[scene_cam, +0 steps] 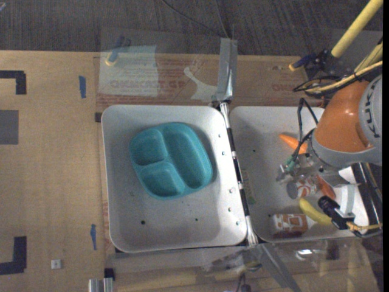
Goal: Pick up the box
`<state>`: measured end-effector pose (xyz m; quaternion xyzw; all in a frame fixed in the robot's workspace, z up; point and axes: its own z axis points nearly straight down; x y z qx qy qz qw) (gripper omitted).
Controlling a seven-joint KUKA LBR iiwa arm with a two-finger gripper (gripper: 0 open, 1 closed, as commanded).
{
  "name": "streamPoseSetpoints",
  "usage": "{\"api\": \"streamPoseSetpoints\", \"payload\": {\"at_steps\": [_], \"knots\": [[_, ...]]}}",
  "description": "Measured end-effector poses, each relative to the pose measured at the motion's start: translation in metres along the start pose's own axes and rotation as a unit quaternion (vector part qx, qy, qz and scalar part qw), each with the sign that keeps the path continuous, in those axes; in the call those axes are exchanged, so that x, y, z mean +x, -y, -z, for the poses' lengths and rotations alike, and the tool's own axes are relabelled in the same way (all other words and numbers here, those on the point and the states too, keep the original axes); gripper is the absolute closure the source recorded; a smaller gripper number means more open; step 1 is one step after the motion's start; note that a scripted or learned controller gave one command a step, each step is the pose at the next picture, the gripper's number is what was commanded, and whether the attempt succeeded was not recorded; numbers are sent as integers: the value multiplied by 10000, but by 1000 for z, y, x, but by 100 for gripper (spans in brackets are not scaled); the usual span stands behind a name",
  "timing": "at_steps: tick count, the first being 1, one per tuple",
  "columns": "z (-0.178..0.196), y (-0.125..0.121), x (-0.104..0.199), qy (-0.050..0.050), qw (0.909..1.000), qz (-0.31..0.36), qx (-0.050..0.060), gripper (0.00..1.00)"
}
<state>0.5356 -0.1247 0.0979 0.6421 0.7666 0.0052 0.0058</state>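
Observation:
The box is small and brown-orange with a white label. It lies flat near the front edge of the right bin. My gripper hangs over the right half of that bin, behind the box and apart from it. Right under the gripper sits a small red-and-white can. The arm's orange band covers the bin's far right side.
A yellow banana lies just right of the box, and an orange carrot lies further back. The left bin holds a teal divided plate. Cables and a yellow rod run at the back right.

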Motion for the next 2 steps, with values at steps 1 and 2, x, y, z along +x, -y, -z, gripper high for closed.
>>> {"api": "streamPoseSetpoints", "payload": {"at_steps": [1,2], "knots": [[8,0,-3,7,10000,-36,-10,100],[-2,-38,22,3,9942,-1068,77,100]]}}
